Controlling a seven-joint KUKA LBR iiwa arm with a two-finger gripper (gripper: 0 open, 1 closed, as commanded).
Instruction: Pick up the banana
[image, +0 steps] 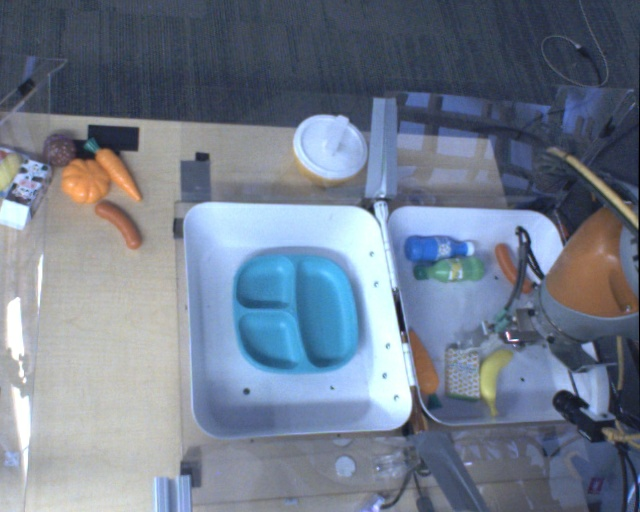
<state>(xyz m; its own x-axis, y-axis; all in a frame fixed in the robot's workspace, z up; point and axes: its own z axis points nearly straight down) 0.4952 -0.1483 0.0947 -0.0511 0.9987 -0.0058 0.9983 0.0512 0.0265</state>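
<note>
The yellow banana (490, 377) lies near the front of the right bin (545, 228), its upper end pointing toward the arm. A small patterned box (462, 371) rests against its left side. My gripper (508, 328) hangs just above and behind the banana's upper end, at the tip of the grey arm with the orange band (597, 272). Nothing of the banana is seen lifted off the bin floor.
In the right bin also lie a blue bottle (437, 248), a green bottle (450, 270), a red sausage (507, 264) and a carrot (424, 366) along the left wall. The left bin (205, 330) holds a blue divided plate (297, 311). Toy vegetables (100, 178) and a white lidded cup (330, 147) stand on the bench.
</note>
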